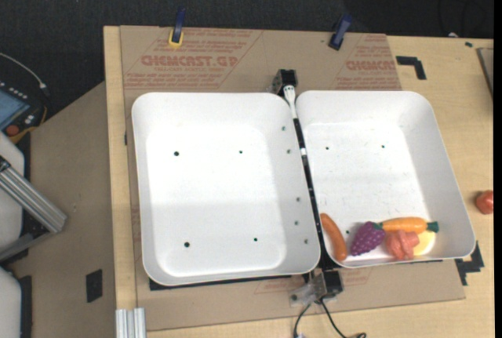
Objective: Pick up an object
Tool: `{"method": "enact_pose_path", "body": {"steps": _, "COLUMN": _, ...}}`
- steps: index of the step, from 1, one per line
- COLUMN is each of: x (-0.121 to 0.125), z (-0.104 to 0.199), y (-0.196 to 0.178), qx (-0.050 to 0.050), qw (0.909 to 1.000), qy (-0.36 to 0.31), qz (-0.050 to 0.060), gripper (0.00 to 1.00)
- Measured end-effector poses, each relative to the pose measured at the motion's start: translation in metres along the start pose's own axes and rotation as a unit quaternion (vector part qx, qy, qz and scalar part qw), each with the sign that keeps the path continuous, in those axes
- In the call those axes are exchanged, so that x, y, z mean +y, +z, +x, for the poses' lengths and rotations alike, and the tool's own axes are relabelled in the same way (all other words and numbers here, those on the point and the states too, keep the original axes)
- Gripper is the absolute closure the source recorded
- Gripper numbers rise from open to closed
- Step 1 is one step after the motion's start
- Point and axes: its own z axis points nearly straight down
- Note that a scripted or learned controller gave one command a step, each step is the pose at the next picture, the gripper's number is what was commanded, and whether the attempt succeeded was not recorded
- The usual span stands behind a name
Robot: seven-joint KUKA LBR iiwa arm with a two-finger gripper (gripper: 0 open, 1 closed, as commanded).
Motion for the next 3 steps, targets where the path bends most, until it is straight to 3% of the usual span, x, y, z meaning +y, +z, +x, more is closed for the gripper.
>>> {"method": "enact_pose_path", "body": {"steps": 2, "x": 0.0, "z": -0.065, "y": 0.011, "qx": 0.0, "qw": 1.0, "qy": 0.0, "qz": 0.001, "gripper": 1.0}}
{"method": "enact_pose_path", "body": {"steps": 3, "x": 0.0, "z": -0.071, "y": 0.002, "qx": 0.0, "qw": 1.0, "qy": -0.001, "qz": 0.0, "gripper": 1.0}}
